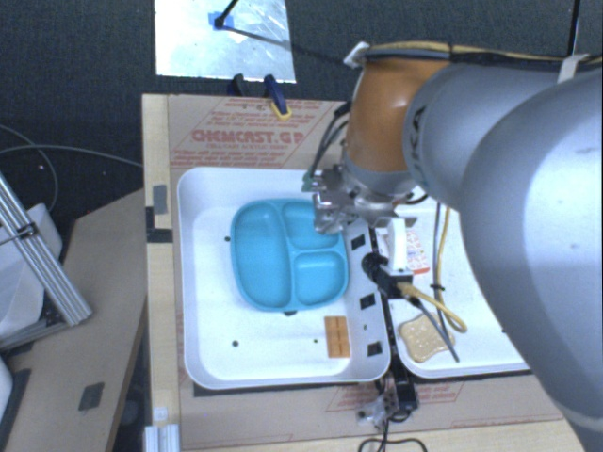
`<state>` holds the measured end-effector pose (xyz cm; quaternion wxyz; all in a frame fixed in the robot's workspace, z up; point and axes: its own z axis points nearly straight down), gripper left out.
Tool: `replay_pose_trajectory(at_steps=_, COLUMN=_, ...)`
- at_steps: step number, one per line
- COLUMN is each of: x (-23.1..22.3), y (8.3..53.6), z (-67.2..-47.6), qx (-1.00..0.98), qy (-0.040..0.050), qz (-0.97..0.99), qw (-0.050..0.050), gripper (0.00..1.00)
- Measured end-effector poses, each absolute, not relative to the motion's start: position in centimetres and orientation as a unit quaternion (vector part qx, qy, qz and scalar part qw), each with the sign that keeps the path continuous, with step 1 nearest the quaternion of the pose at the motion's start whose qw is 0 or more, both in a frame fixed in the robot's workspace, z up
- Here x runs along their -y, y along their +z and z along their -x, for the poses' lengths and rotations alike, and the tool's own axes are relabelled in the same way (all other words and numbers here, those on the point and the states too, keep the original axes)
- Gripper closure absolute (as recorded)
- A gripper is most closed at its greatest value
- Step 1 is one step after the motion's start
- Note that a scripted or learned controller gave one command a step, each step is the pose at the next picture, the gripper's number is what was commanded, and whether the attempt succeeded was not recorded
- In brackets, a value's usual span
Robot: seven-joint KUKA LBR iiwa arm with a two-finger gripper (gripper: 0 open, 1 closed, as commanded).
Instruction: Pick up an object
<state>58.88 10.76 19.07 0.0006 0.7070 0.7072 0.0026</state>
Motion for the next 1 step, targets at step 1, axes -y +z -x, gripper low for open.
replay_pose_trajectory(at_steps=1, x=-4.73, y=18.53, z=-67.20, qx=-0.706, qy=0.0021, qz=-0.708, qw=0.004, gripper=1.00)
